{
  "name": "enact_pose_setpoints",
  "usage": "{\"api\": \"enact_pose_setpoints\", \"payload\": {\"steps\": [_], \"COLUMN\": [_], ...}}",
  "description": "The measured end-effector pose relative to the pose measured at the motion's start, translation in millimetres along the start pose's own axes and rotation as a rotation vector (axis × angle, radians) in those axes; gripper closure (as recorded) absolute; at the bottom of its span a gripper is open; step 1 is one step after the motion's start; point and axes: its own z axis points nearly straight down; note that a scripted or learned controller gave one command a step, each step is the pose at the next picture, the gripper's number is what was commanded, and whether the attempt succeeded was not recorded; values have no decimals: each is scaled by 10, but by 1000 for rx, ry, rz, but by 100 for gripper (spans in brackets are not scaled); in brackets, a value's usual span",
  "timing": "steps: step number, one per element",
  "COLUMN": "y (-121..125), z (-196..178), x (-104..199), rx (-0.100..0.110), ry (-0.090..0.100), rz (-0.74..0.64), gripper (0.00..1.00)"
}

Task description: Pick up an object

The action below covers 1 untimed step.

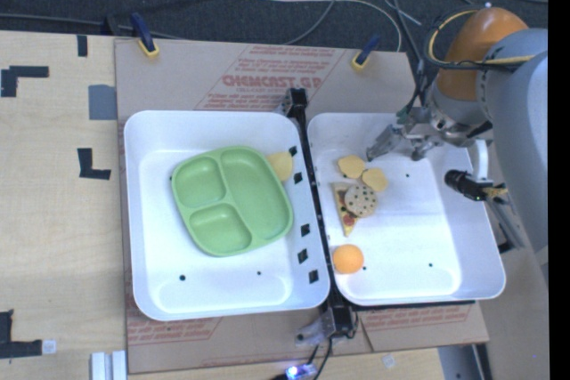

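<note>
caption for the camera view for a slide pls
Gripper hovers over the right bin near food pieces and an orange ball; a green divided plate sits in the left bin.

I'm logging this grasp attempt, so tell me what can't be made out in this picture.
- Tool: camera view; too small and blurred to tell whether it is open or shut, or holding anything.
- Pale yellow piece: partly hidden behind the green plate in the left bin.
- Food pile in the right bin: pieces overlap; the slice under the speckled cookie is mostly covered.
- Arm: cut off by the right edge.
</note>
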Motion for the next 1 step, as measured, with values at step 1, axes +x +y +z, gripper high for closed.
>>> {"api": "enact_pose_setpoints", "payload": {"steps": [1], "y": [16], "z": [-142], "x": [-3], "rx": [-4], "ry": [-3], "rz": [-2], "gripper": [100]}}
